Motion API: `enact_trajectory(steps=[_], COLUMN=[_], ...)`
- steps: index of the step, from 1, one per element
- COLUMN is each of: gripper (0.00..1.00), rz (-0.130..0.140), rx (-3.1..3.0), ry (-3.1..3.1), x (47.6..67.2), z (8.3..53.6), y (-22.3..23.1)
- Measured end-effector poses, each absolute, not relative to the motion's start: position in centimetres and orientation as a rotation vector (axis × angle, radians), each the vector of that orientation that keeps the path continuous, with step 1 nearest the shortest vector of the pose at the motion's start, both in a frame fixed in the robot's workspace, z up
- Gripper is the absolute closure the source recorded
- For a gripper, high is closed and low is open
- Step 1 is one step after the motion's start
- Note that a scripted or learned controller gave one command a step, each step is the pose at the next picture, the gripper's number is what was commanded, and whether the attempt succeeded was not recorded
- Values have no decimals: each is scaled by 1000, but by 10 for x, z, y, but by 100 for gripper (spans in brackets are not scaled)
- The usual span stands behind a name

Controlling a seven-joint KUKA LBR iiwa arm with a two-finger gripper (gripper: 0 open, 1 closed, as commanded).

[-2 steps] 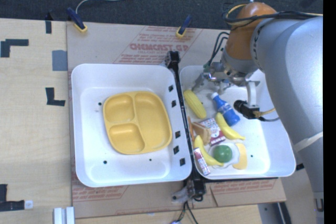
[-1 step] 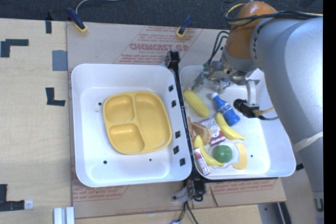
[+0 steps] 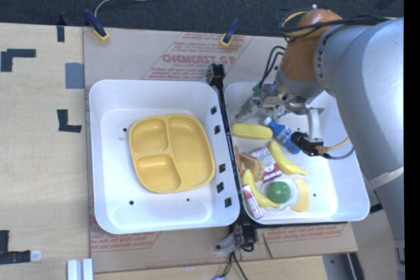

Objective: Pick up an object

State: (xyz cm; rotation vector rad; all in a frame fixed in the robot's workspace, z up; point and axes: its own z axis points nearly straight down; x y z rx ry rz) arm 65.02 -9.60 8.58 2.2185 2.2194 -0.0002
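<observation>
Left bin [image 3: 105, 141]: one yellow divided plate [image 3: 172, 152], lying flat. Right bin [image 3: 348, 197]: toy corn cob [image 3: 252, 132], blue bottle [image 3: 281, 133], banana [image 3: 286, 160], green ball [image 3: 278, 191], a packet [image 3: 264, 160], possibly more fruit. Gripper [image 3: 269, 101]: over the right bin's far end, just above the corn cob; finger state cannot be told.

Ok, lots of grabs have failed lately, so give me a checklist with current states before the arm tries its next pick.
1. Targets in right bin: ok; corn cob, bananas, green ball there.
2. Gripper over that bin: ok, near its back left corner.
3. Finger opening: cannot tell.
4. Anything already held: cannot tell.
5. Clutter: not ok; items lie packed and overlapping.
6. Left bin: ok; yellow divided plate sits apart.
</observation>
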Motion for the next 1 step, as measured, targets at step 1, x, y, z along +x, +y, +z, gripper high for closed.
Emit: enact_trajectory(steps=[1], gripper=[0], rz=[2], rx=[2217], ry=[2220], x=[634], z=[86], y=[-100])
